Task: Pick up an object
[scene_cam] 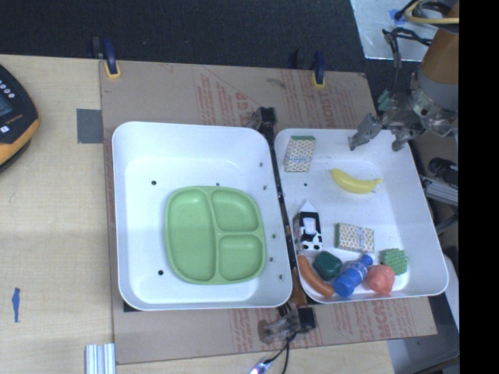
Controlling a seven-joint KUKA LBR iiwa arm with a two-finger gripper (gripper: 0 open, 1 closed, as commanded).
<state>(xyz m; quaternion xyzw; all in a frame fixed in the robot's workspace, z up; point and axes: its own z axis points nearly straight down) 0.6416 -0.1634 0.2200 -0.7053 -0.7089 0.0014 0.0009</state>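
My gripper (383, 137) hangs over the far right corner of the right bin (405, 170), fingers spread open with nothing between them. Below and left of it lies a yellow banana (355, 181). A patterned card box (299, 153) rests near the bin's far left. Along the near edge sit a black-and-white cow toy (309, 232), a second patterned box (355, 237), an orange sausage (314, 277), a dark green piece (327, 266), a blue bottle (352, 276), a red-orange fruit (380, 280) and a green bumpy toy (394, 260).
The left bin (140, 170) holds a green divided plate (214, 234). A yellow-and-black device (14, 123) sits at the bench's far left. Clamps (317, 67) pin the cardboard at the back edge.
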